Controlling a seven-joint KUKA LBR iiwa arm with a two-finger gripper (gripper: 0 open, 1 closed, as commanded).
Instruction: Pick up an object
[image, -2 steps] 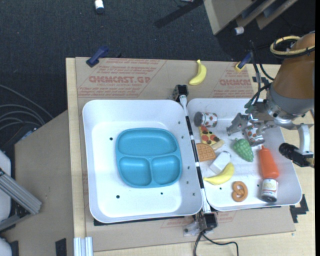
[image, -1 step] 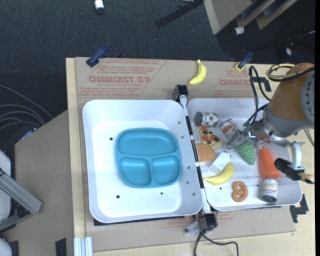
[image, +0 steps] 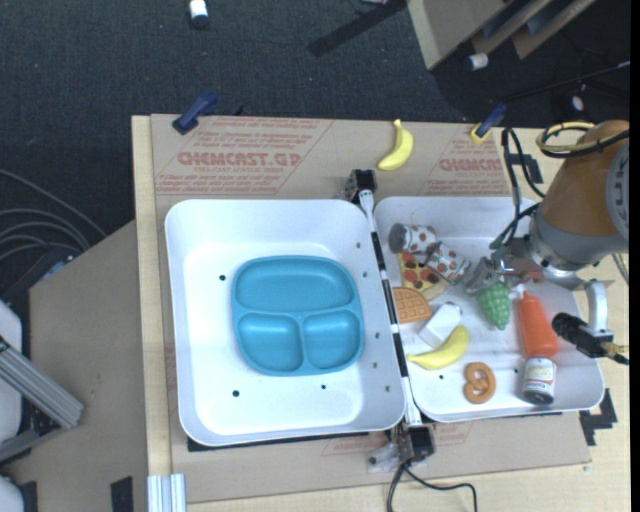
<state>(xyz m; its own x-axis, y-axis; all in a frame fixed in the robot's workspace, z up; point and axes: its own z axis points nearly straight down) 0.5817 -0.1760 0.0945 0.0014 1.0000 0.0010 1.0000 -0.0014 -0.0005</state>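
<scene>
Two white bins sit side by side on the bench; the left bin (image: 200, 300) holds one blue divided tray (image: 296, 313); the right bin (image: 580, 390) holds the loose items. Counted there: one banana (image: 443, 349) near the front, one pretzel (image: 479, 381), one orange bottle (image: 535, 337) lying with its cap toward the front, one green bunch of grapes (image: 494, 304), one waffle (image: 409, 304), one white block (image: 437, 324) touching the banana, one pizza slice (image: 421, 274), and a spotted item (image: 424, 241) at the back whose kind I cannot tell. A second banana (image: 397, 148) lies on the cardboard behind the bins. The gripper (image: 490, 272) hangs just above the grapes in the right bin; its state cannot be told.
</scene>
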